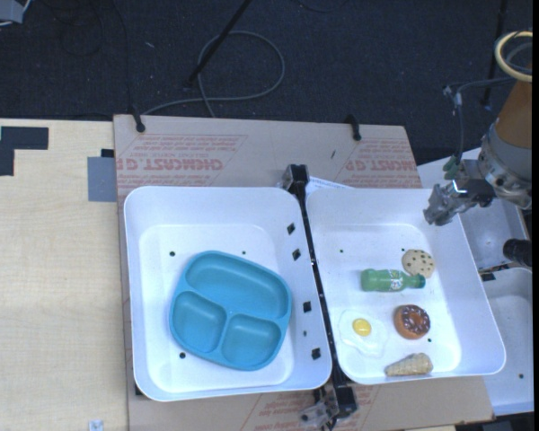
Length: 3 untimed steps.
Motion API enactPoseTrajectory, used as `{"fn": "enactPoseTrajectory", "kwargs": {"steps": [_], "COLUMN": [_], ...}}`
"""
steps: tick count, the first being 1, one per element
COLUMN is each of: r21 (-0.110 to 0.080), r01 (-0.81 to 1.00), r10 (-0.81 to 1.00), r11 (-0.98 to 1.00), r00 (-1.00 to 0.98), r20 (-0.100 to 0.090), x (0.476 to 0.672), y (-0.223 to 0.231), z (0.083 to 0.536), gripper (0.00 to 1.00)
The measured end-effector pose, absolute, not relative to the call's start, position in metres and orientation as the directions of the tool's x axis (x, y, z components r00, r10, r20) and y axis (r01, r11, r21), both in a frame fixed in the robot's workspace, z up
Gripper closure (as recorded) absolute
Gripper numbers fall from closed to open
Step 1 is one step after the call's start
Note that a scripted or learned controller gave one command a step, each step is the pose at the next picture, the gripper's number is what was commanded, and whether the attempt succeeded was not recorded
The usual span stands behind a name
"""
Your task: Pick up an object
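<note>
End effector (438, 206) over right white bin's (485, 330) far right corner; jaw state unclear. Green plastic bottle (391, 280) lies mid-bin.

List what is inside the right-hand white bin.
The right bin holds five toy foods: a cookie, a green bottle, a fried egg, a donut and a cone. All lie apart in full view; what their undersides cover can't be seen.

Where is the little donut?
The donut lies in the right bin, near its front, between the fried egg and the bin's right wall, just above the ice cream cone.
</note>
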<state>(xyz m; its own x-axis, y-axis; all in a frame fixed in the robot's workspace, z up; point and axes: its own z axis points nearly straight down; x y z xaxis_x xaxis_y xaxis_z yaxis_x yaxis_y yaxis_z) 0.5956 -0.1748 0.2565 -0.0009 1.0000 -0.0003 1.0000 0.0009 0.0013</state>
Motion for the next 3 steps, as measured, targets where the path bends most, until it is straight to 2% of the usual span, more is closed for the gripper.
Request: {"fn": "enactPoseTrajectory", "kwargs": {"steps": [3], "r21": [-0.005], "r01": [1.000], "r10": [1.000], "r11": [0.004], "r00": [-0.004], "r20": [0.002], "x": [0.586], "y": [-0.011], "z": [0.245], "gripper": [1.00]}}
